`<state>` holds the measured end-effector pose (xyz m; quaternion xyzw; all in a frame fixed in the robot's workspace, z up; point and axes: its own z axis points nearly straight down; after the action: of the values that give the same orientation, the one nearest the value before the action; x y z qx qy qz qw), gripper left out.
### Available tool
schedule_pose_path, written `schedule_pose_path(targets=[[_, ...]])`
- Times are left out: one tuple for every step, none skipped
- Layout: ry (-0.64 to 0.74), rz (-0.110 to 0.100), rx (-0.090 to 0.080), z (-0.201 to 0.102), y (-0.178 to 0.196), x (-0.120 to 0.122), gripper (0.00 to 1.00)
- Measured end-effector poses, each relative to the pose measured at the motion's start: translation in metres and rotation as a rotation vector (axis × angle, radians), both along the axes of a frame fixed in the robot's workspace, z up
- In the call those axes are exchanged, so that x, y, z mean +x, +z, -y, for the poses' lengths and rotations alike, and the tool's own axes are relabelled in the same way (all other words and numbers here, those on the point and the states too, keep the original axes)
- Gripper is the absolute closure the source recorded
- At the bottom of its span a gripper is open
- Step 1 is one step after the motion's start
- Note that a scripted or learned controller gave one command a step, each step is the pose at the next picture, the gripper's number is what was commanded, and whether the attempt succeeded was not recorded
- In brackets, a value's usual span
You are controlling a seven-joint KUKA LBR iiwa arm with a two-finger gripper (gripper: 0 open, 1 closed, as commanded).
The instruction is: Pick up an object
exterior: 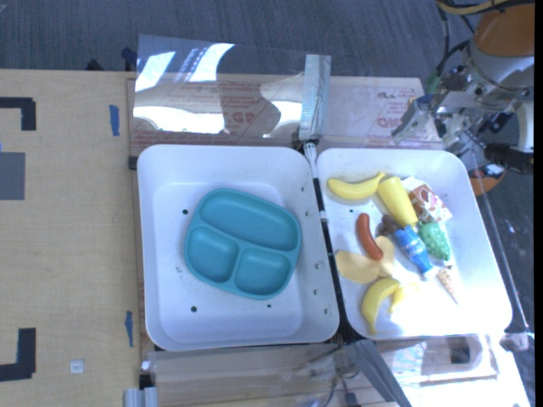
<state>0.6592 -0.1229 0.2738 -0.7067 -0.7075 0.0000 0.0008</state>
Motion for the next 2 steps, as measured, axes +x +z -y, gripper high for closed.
schedule_pose_path(targets=[[0.172, -0.008, 0.001, -0.027, -0.150, -0.046, 0.00], [0.359, 0.006, -0.002, -0.020, -0.187, -0.066, 0.00]])
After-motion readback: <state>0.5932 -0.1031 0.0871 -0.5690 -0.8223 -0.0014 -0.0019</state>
